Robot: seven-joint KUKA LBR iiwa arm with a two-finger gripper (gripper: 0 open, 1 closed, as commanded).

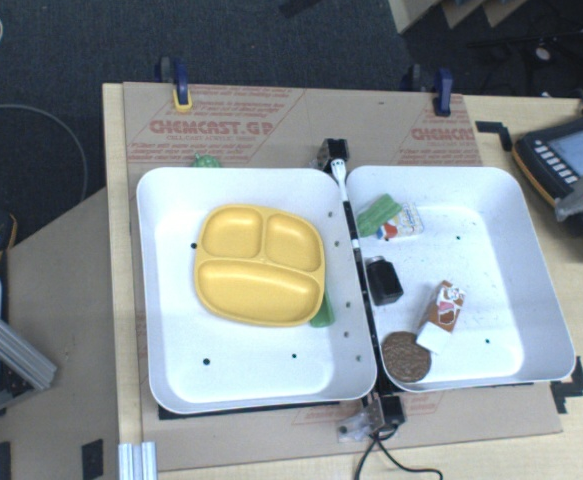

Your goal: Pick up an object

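From above, the tabletop (271,118) carried two shallow white bins side by side, their inner rims touching along the middle. The left bin (171,348) held a yellow divided plate (261,265), lying flat with its three compartments facing up, set a little toward the far right part of the bin; a small green piece (322,315) peeked out from under the plate's near right corner. The right bin (501,268) held the smaller things, all gathered in its left half: a green packet (376,214) near the far left, with a small white and red wrapper (401,225) touching its right end; a black block (383,280) just beside the inner rim; a brown and white carton (444,310) lying tilted near the middle; and a round brown disc (406,356) at the near left corner, just beside the carton's white end. Of the hand, whether it was released or clenched could not be told from this view. Two blue clamps (180,78) gripped the far edge of the board.
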